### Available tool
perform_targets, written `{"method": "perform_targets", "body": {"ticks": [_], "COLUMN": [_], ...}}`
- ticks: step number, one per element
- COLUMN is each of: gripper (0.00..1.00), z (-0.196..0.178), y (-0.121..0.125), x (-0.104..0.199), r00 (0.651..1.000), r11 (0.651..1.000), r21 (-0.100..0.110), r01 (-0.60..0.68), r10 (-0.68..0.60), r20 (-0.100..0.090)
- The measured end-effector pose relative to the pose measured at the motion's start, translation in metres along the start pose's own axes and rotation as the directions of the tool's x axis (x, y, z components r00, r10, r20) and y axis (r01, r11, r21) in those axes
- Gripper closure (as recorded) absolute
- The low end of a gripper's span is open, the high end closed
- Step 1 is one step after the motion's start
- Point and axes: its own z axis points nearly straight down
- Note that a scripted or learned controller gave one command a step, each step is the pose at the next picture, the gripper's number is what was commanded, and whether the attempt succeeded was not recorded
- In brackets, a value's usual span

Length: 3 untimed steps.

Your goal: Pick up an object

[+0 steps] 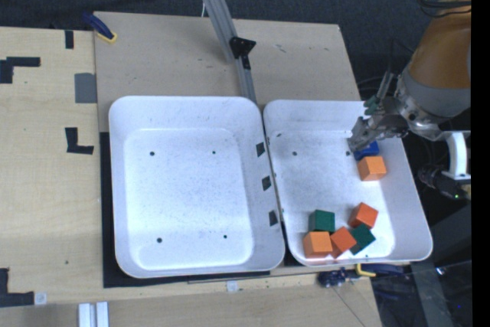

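My gripper [363, 140] hangs low over the far right part of the right bin [306, 165]. Right under its tip lies a blue block [368, 152], partly hidden by the gripper. An orange block [372, 168] sits just beside and in front of the blue one. At the bin's near end a cluster holds a green block [322, 220], an orange block [316, 243], another orange block [364, 215], a red-orange block [343, 240] and a dark green block [362, 239].
The left bin [187, 184] sits beside the right one, joined by a dark clip row. A grey metal pole [218, 4] slants over the bench behind the bins. The arm's orange band [444, 42] rises at the right.
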Motion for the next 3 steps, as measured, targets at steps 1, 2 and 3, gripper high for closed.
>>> {"method": "perform_targets", "body": {"ticks": [1, 2, 3], "gripper": [1.00, 1.00, 1.00], "z": [-0.003, -0.001, -0.001], "y": [0.020, 0.036, 0.046], "x": [0.054, 0.096, 0.146], "r00": [1.000, 1.000, 1.000], "r11": [1.000, 1.000, 1.000], "r21": [0.000, 0.001, 0.001], "r01": [0.000, -0.002, -0.001], "r10": [0.000, 0.002, 0.001], "r20": [0.000, 0.002, 0.001]}}
